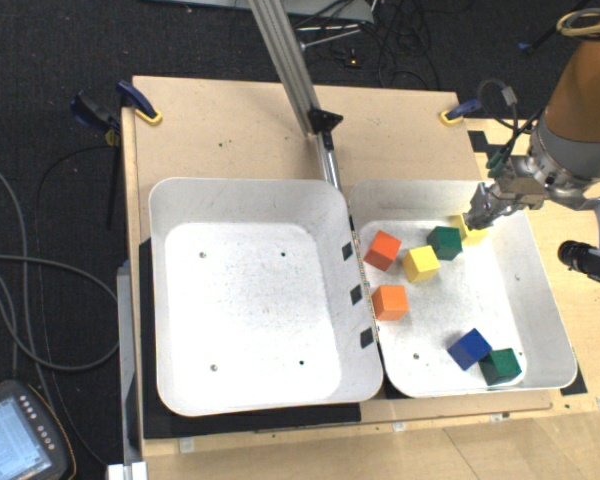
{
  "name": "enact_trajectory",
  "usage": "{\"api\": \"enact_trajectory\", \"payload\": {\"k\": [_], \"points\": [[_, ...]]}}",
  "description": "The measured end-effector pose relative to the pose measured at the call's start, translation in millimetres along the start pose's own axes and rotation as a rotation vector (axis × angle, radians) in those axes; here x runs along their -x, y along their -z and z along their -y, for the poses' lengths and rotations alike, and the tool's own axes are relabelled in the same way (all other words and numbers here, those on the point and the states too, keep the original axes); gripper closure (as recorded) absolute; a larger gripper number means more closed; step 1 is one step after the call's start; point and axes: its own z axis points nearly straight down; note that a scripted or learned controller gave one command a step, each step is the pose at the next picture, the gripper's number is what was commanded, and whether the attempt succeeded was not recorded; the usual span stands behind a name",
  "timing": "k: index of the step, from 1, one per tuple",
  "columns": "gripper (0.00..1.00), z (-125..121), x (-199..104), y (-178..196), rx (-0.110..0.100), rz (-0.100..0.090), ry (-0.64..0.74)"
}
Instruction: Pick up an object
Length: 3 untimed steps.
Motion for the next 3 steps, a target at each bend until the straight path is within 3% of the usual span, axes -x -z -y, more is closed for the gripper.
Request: {"api": "enact_trajectory", "payload": {"k": [3], "points": [[1.0, -29.7, -146.9, -4.3, 0.002, 0.001, -0.001]]}}
